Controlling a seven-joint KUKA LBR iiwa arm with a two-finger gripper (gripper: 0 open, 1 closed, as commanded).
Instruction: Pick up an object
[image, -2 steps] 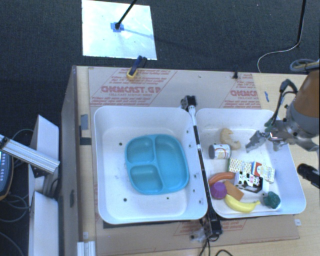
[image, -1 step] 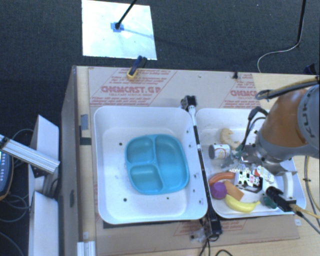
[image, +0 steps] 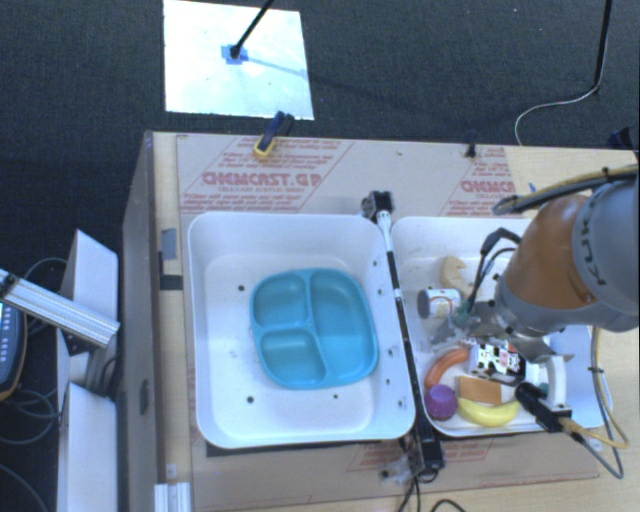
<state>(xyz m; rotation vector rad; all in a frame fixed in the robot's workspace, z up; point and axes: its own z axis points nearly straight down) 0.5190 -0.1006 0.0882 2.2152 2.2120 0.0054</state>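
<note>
Bench (image: 300, 170): brown surface printed with red lettering, bearing both bins; it extends away from the gripper on all sides.
Left bin (image: 215, 300): shallow white tray, well apart from the gripper across the divider between the two bins.
Right bin (image: 425, 235): shallow white tray; the gripper hangs over its near half.
Arm (image: 590, 260): grey body with an orange band (image: 545, 260), entering from the view's right and ending in the gripper.
Blue plate (image: 312, 327): three-compartment dish lying flat in the middle of the left bin, well to the far side of the gripper.
Gripper (image: 497, 357): lowered into the right bin among the small objects; whether its fingers are spread or pressed together cannot be told, nor whether anything lies between them.
Banana (image: 488, 411): yellow, just below the gripper at the bin's near edge.
Orange block (image: 478, 387): between the gripper and the banana, close under the gripper.
Carrot-like orange piece (image: 445, 363): just beside the gripper, toward the divider.
Purple ball (image: 440, 400): near the gripper, beside the banana's end.
Cream-coloured object (image: 455, 270): beyond the gripper, toward the bin's far wall.
Small white cylinder (image: 438, 300): near the gripper, on the divider side.
</note>
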